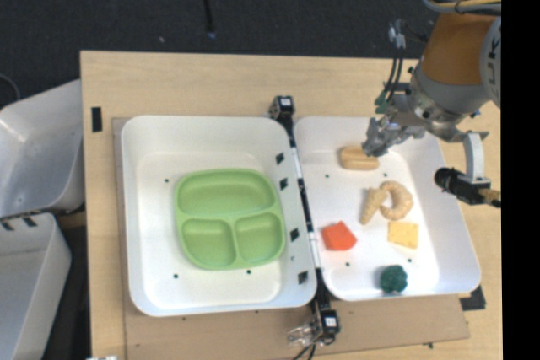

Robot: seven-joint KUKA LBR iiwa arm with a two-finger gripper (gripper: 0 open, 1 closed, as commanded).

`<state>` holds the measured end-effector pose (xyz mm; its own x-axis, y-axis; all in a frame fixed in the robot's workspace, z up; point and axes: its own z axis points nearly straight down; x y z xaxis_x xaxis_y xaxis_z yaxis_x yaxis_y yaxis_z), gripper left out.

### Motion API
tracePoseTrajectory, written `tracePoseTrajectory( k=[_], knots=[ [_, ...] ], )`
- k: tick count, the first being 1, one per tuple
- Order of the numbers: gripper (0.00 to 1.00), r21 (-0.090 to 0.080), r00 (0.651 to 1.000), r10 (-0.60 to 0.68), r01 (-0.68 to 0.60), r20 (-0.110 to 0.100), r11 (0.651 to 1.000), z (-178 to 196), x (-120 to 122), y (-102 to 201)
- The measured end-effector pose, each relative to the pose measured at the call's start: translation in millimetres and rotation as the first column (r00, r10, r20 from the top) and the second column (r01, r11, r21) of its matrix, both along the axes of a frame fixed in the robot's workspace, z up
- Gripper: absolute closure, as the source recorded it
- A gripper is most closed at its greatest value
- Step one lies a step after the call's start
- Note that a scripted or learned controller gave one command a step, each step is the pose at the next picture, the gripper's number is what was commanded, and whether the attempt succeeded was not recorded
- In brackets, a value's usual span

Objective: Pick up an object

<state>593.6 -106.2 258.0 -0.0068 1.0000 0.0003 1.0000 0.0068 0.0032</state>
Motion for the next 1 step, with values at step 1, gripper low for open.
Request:
tracePoseTrajectory(
  k=[1],
  knots=[
    [1.0, -0.001, 1.0, -0.002, 0.002, -0.001, 1.0, -13.1, 16.1, 50.4]
  ],
)
